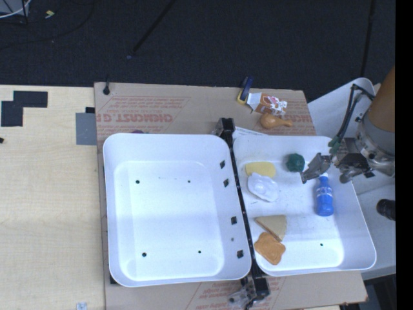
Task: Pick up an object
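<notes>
My gripper (332, 171) hangs over the right side of the right bin (361, 250), its fingers spread open. One dark fingertip (314, 168) points left toward a green ball (295, 162). A blue bottle (324, 197) lies just below the gripper, its cap close under the gap between the fingers but not gripped. Further left in the same bin lie a yellow piece (260, 169) and a white crumpled item (263, 187). Toward the front lie a tan wedge (273, 225) and an orange piece (270, 248).
The left bin (116, 173) stands beside the right one, with a black divider (235, 192) between them. On the cardboard behind the bins lie an orange pear-like toy (273, 121), a red-white packet (272, 102) and a blue-yellow clip (244, 90).
</notes>
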Controlling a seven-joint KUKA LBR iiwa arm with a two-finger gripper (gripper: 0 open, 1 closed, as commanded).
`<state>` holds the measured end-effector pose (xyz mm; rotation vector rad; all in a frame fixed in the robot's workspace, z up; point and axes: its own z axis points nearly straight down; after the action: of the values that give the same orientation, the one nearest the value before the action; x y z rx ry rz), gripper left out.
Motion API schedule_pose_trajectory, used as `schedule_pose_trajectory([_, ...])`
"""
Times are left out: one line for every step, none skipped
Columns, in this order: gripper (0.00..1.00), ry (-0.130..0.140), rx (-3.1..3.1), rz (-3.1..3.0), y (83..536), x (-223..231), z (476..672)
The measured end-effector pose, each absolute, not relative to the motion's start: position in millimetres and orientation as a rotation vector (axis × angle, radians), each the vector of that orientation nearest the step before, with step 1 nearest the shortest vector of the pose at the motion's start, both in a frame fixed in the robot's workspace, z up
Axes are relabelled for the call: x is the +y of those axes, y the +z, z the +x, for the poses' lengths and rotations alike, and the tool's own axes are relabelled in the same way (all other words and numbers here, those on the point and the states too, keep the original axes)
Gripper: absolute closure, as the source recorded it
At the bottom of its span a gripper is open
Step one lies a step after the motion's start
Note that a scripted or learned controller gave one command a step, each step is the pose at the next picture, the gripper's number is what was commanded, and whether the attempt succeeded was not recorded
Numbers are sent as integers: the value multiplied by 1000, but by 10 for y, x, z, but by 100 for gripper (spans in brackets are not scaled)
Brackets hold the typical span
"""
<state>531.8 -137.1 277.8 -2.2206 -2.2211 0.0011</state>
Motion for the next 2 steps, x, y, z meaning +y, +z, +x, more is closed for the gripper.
schedule_pose_trajectory([100, 2, -2220, -2219, 2874, -1376, 5319])
schedule_pose_trajectory([100, -18, -2237, -2225, 4706, -836, 5559])
